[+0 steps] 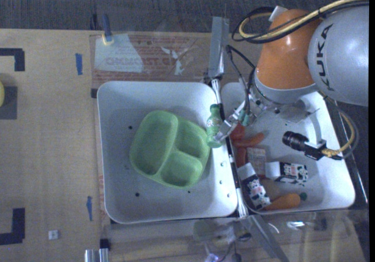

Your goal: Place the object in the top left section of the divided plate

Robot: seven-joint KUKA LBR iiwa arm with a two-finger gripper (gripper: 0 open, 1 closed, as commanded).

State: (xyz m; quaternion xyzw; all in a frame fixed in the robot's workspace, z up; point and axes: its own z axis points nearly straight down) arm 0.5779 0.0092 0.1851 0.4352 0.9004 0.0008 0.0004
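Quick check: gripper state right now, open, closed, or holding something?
Gripper: at the bins' dividing wall, by the green divided plastic plate's right edge; a small green bottle-like object sits at its tip, grip cannot be told.

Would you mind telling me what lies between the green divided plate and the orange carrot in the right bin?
In the camera view, the bins' adjoining white rims and a black-and-white carton lie between the green divided plate and the carrot.

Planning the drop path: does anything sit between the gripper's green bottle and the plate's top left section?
Nothing visible does. The green bottle sits at the gripper, over the left bin's right edge, just beside the green divided plate. Only bare bin floor and plate rim lie between.
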